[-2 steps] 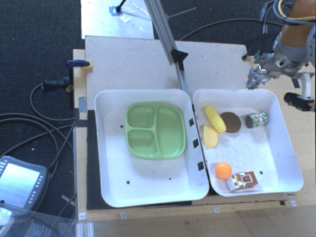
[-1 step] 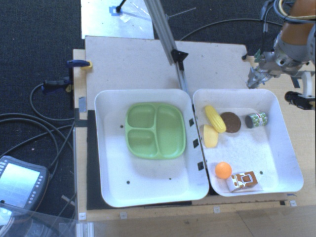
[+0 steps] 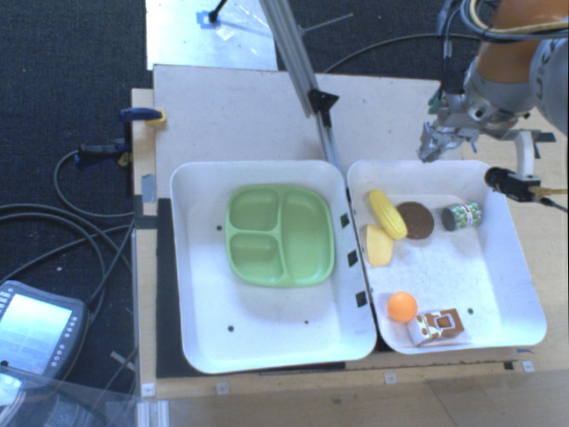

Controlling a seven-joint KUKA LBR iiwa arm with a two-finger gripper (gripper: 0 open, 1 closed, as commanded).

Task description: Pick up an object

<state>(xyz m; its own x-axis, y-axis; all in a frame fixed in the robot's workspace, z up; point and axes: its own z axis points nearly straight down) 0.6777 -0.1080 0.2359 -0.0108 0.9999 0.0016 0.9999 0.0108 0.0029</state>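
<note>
My gripper (image 3: 433,149) hangs above the far rim of the right bin (image 3: 507,274), with nothing visibly between its fingers. Below it in that bin lie a yellow corn cob (image 3: 388,213), a pale yellow wedge (image 3: 379,245), a brown round disc (image 3: 415,221) and a small green-and-white can (image 3: 461,215) on its side. Near the front of the bin sit an orange ball (image 3: 402,306) and a brown-and-white carton (image 3: 436,326). The corn is the object closest to the gripper, down and to its left.
The left bin (image 3: 204,318) holds a green divided plate (image 3: 279,235). A slanted metal pole (image 3: 293,47) crosses the back of the bench and ends at the divide between the bins. Cables and a handheld pendant (image 3: 31,327) lie on the floor at left.
</note>
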